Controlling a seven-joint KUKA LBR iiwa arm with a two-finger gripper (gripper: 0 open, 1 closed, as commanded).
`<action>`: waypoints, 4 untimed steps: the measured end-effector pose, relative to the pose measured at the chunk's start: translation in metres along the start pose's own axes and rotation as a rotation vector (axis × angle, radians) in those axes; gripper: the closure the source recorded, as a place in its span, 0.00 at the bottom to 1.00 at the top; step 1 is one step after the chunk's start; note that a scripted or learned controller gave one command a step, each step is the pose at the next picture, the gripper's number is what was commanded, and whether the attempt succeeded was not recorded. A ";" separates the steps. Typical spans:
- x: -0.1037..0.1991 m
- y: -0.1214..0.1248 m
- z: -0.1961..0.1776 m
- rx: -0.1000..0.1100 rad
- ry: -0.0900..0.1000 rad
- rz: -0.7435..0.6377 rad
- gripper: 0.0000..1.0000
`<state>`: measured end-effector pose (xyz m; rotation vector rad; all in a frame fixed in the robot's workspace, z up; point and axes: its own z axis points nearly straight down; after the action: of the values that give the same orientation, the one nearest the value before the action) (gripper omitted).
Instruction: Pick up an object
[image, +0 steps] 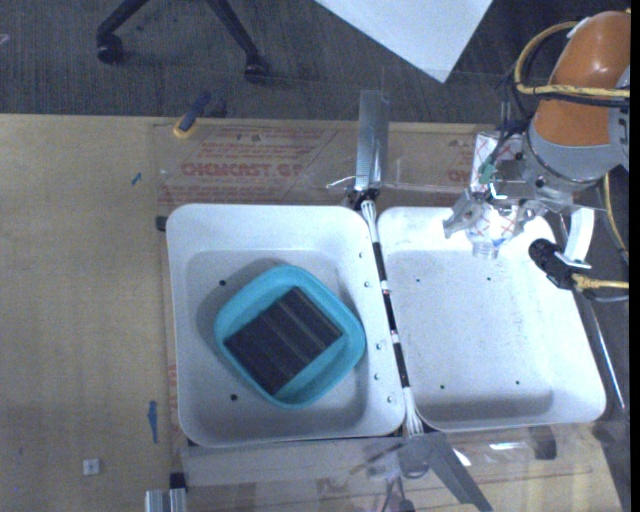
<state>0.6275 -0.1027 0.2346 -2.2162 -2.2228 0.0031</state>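
Note:
A light blue square dish (345, 345) with a dark ribbed block (282, 338) lying in it sits tilted in the middle of the left bin (190, 250). My gripper (487, 228) hangs over the far edge of the right bin (480, 350), well to the right of the dish and apart from it. A small pale thing with red and blue specks (487, 244) shows just under the gripper tip; whether it is held is unclear. The grey arm with its orange band (590, 60) comes in from the upper right.
A metal divider with cables (385, 300) runs between the two bins. A vertical metal post (371, 140) stands behind them. A black cable end (550, 262) hangs by the right bin's far right rim. Wooden bench surrounds the bins.

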 end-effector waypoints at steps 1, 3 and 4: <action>-0.045 0.037 0.002 -0.005 -0.002 0.047 0.00; -0.008 0.040 0.139 0.001 -0.003 -0.083 0.00; -0.008 0.040 0.139 0.003 -0.003 -0.083 0.00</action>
<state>0.6668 -0.1102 0.0951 -2.1223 -2.3124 0.0086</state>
